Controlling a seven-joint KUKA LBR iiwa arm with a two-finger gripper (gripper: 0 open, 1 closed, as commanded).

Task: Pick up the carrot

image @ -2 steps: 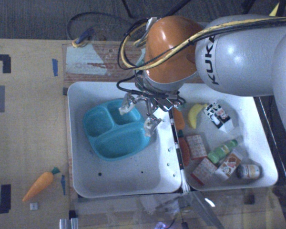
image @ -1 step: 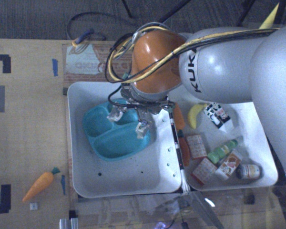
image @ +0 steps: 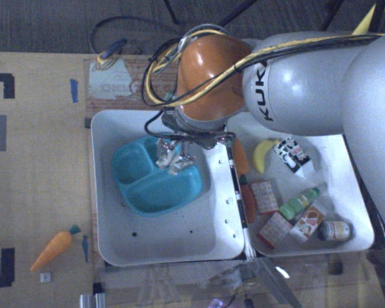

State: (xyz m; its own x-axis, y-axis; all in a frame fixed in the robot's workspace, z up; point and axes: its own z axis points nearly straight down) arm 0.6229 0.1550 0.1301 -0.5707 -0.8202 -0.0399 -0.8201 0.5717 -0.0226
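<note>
One carrot (image: pixel 51 249) lies outside the left bin (image: pixel 109 236), seemingly untouched.

Gripper (image: pixel 174 159) above blue tray (image: pixel 155 178)

Left white bin (image: pixel 109 236) holds a teal divided tray (image: pixel 155 188); left of that bin lies an orange carrot (image: pixel 51 249) with a green tip; right of it, a yellow banana (image: pixel 264 154) and black-and-white cow-patterned carton (image: pixel 292 154).

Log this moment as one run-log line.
gripper: over blue tray, left bin | carrot: on bench, outside bins, untouched | task: not done
</note>
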